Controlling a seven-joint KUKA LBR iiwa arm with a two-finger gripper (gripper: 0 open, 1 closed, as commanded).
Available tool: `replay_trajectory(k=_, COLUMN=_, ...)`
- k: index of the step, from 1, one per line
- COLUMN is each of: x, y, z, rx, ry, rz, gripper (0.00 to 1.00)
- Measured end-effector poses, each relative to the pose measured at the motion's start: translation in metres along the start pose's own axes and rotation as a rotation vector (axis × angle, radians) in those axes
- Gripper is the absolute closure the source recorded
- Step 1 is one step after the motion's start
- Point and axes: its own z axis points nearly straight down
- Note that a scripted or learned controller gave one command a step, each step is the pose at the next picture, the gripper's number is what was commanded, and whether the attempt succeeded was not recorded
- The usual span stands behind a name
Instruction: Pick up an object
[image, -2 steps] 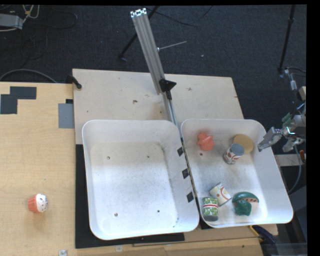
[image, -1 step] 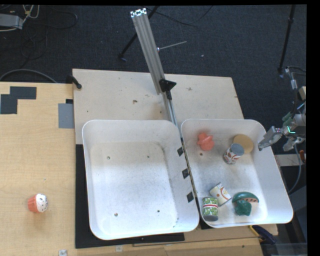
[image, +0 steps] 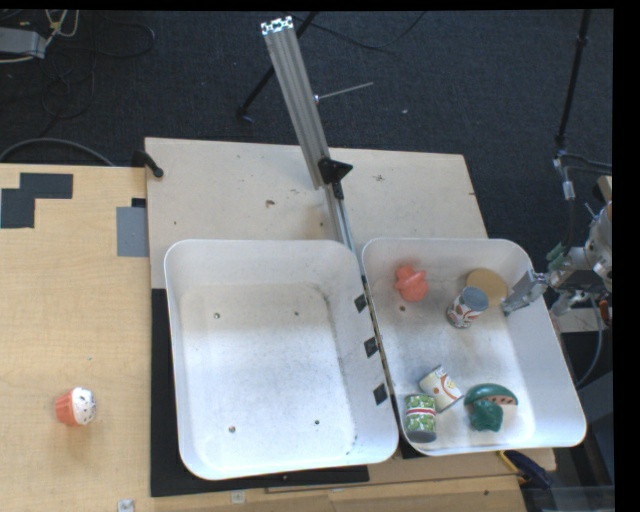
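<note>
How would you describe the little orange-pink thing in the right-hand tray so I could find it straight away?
Start at the right bin of the two white ones. Look at its far left corner, near the divider: the orange-pink object lies there alone. The other items nearby are a tan disc and a small white cup, so its salmon colour marks it out.

Floor (image: 450, 80): dark carpet, crossed by thin cables
Bench top (image: 240, 195): pale board with a few small dark marks
Side table (image: 60, 300): light wood grain, left of the bench, bearing dark and grey rectangular patches
Mast (image: 300, 100): slanted aluminium rail rising from the bench's rear
Light: even and diffuse, with soft shadows
</note>
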Motion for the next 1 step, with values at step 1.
replay_trajectory(k=1, x=-0.0025, y=-0.0011, z=0.044, rx=0.001, ry=0.0, rz=0.0, gripper=0.0)
